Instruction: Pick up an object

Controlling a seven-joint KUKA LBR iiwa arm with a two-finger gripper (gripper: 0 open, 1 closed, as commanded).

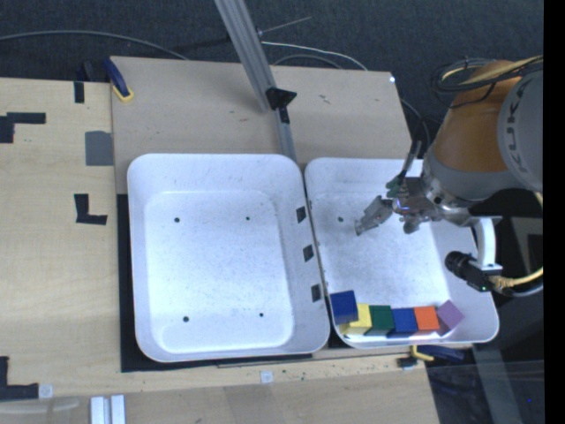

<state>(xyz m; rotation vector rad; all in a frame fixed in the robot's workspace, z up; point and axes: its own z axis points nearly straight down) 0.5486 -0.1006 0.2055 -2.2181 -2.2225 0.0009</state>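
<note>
Nearest the camera, along the front wall of the right bin (459, 336), a row of small blocks lies packed together: a blue block (342, 304) at the left end, sitting on or just behind a yellow block (359, 320), then a green block (380, 317), another blue block (404, 321), an orange block (426, 318) and a purple block (449, 314) tilted at the right end. They touch one another and lie against the bin's front edge.

Farther back, over the bare middle of the same bin, the gripper (387, 215) hangs well apart from the blocks. One dark finger (370, 218) slants toward the left bin; whether the jaws are apart or together cannot be told from this angle, and nothing shows between them. The grey arm with its orange band (472, 140) reaches in from the right.

The left bin (141, 237) sits beside it on the worktop (194, 104). Beyond both bins, a grey metal post (243, 34) leans across the far edge.
</note>
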